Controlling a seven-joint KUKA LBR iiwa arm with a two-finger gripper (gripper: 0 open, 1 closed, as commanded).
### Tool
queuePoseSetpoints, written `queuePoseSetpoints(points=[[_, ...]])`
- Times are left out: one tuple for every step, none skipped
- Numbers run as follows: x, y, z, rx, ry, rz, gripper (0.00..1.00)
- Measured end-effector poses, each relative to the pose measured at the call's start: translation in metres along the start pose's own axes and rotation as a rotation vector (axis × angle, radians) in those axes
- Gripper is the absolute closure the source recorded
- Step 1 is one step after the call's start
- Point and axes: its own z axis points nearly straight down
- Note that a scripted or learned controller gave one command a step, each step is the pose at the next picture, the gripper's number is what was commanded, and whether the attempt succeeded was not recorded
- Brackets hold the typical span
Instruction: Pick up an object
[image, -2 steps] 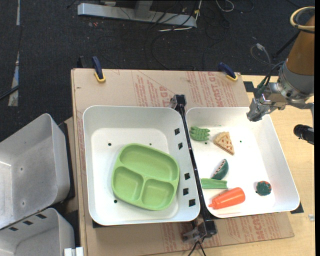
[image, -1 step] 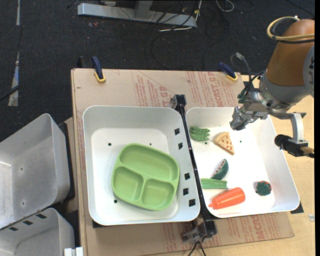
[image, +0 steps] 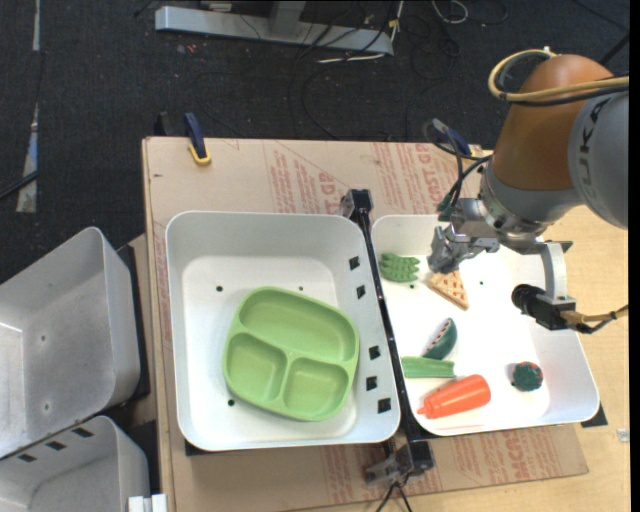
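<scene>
Arm: reaches over the right bin (image: 560, 400), wrist low so the gripper (image: 447, 255) meets the floor from above.
Fingers: state cannot be told; dark and bunched.
Pizza slice (image: 450, 289): lies flat just below the gripper, seemingly touching its tip; likely target.
Green hand toy (image: 399, 267): left of the slice, near the divider.
Carrot (image: 456, 396): well below the slice, beside the green stalk (image: 427, 368).
Green tray (image: 291, 352): in the left bin (image: 190, 300), across the divider from the slice.
</scene>
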Motion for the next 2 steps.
queuePoseSetpoints(points=[[0.050,-0.007,-0.007,-0.002,0.001,-0.002,1.00],[0.105,-0.020,-0.013,-0.002,0.000,-0.001,1.00]])
